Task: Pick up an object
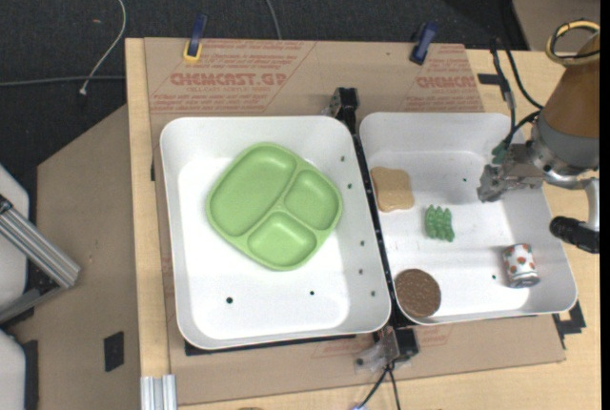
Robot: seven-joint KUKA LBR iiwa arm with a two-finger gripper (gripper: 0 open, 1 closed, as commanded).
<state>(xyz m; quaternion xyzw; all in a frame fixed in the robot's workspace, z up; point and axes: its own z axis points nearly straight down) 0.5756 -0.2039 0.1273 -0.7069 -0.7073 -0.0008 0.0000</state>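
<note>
Your pincer (498, 177) hangs over the upper right part of the right bin (448, 133), near that bin's right wall, and from this angle you cannot tell how it is set. Nothing can be seen in its grasp. The arm (577, 112) comes in from the right edge, its orange band above the grey wrist.

In the same bin, down and to the left of the pincer, you have a small green knobbly piece (438, 222) lying near the middle of the floor. Further left, close to the bin's left wall, a tan slice of bread (393, 189) lies flat. Below the pincer, near the lower right corner, a small can (519, 265) with red marks lies on its side. At the bin's lower left corner sits a brown round disc (417, 292).

All four pieces lie well apart from the pincer and from one another.

In the left bin (191, 208) a green divided plate (274, 206) with three compartments rests near the middle, turned at a slant.
</note>
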